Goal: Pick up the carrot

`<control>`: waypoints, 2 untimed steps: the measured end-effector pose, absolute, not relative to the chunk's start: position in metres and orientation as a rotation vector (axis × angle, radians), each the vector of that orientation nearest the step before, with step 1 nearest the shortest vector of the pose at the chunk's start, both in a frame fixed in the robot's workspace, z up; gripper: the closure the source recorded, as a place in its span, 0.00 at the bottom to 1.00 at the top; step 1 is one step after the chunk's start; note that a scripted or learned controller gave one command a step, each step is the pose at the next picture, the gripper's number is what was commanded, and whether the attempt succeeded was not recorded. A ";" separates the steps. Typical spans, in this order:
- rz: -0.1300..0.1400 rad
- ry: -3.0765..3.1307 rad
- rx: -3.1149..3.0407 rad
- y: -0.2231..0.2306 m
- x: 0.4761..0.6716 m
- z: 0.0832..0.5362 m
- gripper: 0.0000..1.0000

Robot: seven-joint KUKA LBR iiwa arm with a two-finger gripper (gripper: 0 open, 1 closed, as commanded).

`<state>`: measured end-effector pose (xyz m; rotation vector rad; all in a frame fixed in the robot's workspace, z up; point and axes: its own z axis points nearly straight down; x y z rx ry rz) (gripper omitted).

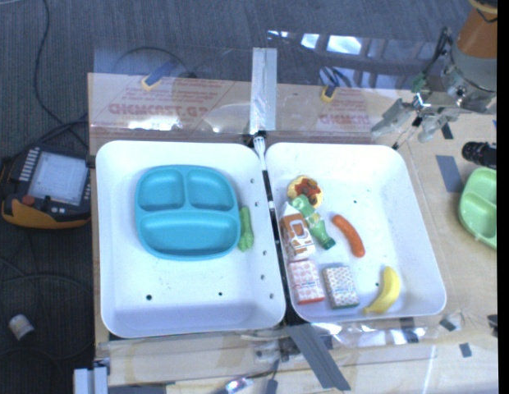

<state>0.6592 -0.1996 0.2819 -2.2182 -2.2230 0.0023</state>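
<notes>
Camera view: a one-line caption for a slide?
Gripper hovers past the right bin's far corner; carrot lies untouched inside.

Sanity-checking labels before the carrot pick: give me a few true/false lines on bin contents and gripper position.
1. The carrot lies in the right bin. True.
2. The blue plate sits in the right bin. False: it is in the left bin.
3. The gripper holds the carrot. False: it hovers beyond the right bin's far corner, apart from the carrot.
4. The banana lies near the right bin's front right corner. True.
5. A green item lies beside the plate. True.
</notes>
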 end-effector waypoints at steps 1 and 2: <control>0.004 -2.475 -1.935 -0.203 0.633 0.161 0.00; -0.004 -2.644 -1.716 -0.193 0.596 0.090 0.00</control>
